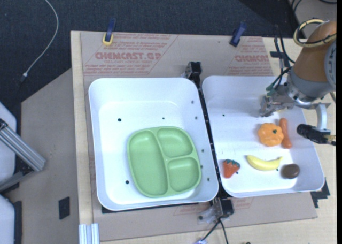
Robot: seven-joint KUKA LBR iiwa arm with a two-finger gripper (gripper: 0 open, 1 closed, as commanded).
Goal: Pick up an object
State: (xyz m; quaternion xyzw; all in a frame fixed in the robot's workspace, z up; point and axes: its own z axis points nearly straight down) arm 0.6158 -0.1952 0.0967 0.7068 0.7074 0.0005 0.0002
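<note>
The right bin holds several toy foods: an orange pumpkin, a red-orange carrot touching its right side, a yellow banana, a red strawberry and a brown round piece. My gripper hangs low over the bin's far part, just beyond the pumpkin and carrot and apart from them. Nothing shows in its grasp. The wrist above it hides part of the bin's far right corner.
The left bin holds a green divided plate toward its front. A black clamp sits at the far end of the seam between the bins. A black fitting juts out by the right bin's right rim.
</note>
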